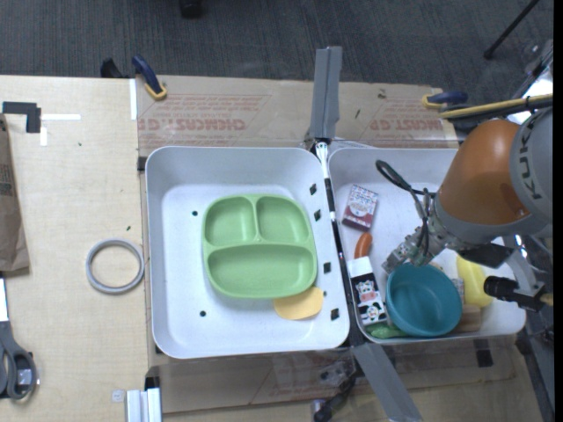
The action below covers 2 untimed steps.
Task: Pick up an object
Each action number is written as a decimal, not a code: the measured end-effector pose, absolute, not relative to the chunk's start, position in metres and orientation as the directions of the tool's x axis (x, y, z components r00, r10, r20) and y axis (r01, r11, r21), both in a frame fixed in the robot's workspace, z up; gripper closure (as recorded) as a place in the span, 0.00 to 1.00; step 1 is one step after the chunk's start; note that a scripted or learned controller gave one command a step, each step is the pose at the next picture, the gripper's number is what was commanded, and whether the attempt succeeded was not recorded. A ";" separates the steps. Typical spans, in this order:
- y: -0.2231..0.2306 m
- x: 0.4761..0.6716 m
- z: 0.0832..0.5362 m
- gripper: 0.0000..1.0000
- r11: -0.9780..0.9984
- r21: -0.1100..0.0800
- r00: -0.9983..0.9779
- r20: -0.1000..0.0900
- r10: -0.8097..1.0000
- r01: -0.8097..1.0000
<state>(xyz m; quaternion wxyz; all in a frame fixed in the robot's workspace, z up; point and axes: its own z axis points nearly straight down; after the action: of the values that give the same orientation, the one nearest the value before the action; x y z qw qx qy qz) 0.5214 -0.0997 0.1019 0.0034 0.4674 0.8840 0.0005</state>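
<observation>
I see the gripper [406, 253] low in the right bin [413, 161], just above the teal bowl [425, 301]; I cannot tell its state. Near it lie a small box [360, 207] and an orange piece [362, 245]. The left bin [167, 236] holds 1 green plate [259, 246].

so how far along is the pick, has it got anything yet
Done: the arm has reached into the right bin, its end effector low by the teal bowl. In hand: nothing visibly between the fingers. Left: close on an object, perhaps the bowl or the small pink box, and lift it.
</observation>
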 end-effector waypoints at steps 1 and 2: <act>-0.138 0.567 0.207 1.00 0.406 -0.001 -0.406 -0.001 0.914 0.914; -0.160 0.480 0.091 1.00 0.420 -0.001 -0.420 0.000 0.907 0.907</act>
<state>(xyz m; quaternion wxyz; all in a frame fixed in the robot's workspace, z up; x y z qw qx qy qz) 0.4796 -0.1604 0.0909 -0.0004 0.5384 0.8427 -0.0004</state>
